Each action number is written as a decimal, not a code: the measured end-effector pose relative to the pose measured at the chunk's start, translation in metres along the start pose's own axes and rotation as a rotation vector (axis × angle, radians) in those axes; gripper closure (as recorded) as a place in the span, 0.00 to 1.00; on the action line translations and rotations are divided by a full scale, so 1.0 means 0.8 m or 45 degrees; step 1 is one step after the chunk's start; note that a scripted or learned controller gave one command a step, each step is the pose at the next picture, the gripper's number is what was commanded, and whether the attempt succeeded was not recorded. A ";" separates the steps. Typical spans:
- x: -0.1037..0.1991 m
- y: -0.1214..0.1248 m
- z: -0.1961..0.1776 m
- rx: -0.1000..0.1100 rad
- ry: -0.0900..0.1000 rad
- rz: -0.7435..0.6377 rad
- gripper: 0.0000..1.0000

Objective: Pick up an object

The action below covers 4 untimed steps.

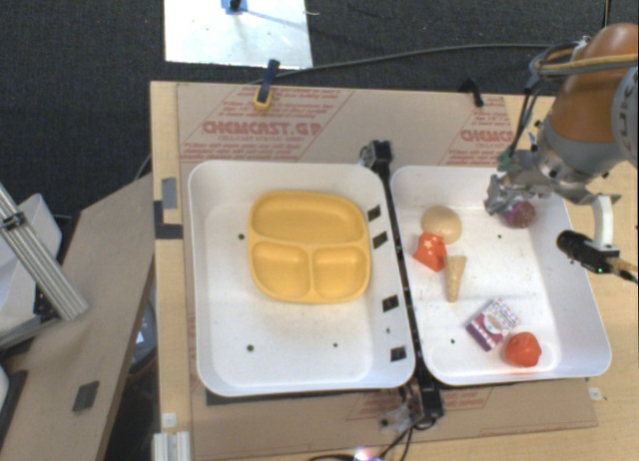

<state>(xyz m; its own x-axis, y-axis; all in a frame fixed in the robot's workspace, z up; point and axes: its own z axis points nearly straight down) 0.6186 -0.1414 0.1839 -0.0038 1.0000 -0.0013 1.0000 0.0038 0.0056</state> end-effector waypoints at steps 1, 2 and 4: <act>0.013 0.001 -0.070 -0.001 0.000 -0.002 1.00; 0.013 0.002 -0.096 0.002 0.001 -0.002 1.00; 0.145 -0.014 -0.091 0.006 0.003 -0.006 1.00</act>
<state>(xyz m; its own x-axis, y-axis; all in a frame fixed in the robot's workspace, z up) 0.6062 -0.0250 0.2567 -0.0085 1.0000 0.0010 1.0000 0.0085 0.0007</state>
